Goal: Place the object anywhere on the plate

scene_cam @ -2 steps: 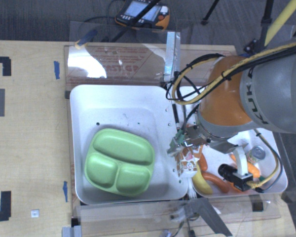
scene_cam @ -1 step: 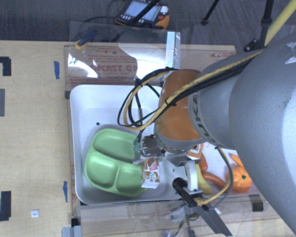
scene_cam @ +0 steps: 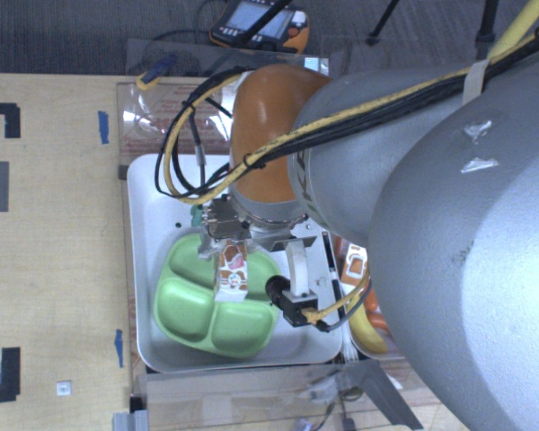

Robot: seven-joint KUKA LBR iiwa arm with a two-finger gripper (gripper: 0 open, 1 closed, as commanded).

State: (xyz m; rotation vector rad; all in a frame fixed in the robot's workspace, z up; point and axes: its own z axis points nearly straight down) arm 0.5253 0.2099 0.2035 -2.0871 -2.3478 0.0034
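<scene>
End effector point(scene_cam: 223, 236) sits directly over the green divided plate point(scene_cam: 217, 308), a small brown-and-white packet point(scene_cam: 233, 275) pinched upright between its fingers, long axis vertical, bottom edge touching the plate's centre ridge.

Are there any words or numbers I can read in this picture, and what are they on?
No text here can be read.
The small carton over the green plate has red and brown printing, too blurred to read.
The orange and white packet beside the arm has markings, too small to read.
The handheld screen above the bins glows, but nothing on it is legible.
</scene>
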